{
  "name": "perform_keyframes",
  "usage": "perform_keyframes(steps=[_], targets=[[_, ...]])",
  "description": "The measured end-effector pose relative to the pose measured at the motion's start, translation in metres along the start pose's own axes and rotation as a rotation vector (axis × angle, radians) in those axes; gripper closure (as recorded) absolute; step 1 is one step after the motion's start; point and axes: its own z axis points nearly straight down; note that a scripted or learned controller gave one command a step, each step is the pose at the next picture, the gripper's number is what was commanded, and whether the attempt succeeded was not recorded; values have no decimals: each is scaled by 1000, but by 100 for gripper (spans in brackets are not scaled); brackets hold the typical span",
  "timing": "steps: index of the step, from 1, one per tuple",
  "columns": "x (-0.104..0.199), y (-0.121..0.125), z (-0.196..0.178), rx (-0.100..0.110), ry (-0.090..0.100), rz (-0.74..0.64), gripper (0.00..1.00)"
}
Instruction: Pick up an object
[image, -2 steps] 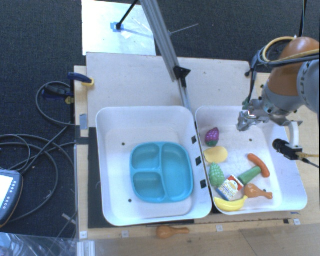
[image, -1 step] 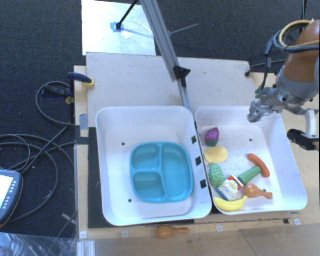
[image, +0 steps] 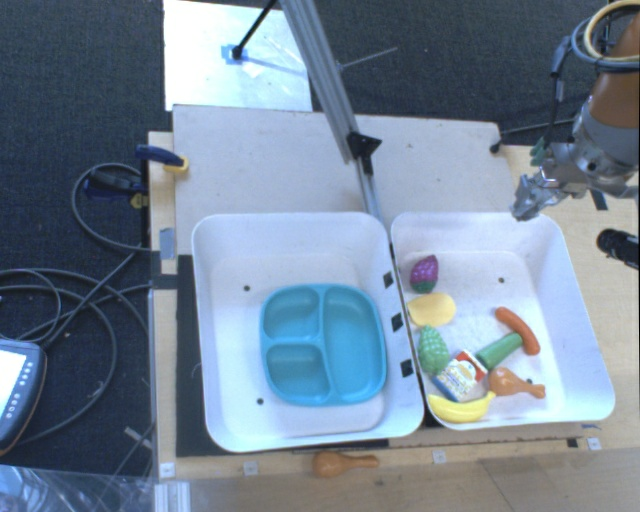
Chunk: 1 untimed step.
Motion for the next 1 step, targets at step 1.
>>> perform_keyframes(steps=[1], targets=[[53, -2, -2, 7, 4, -3, 100]])
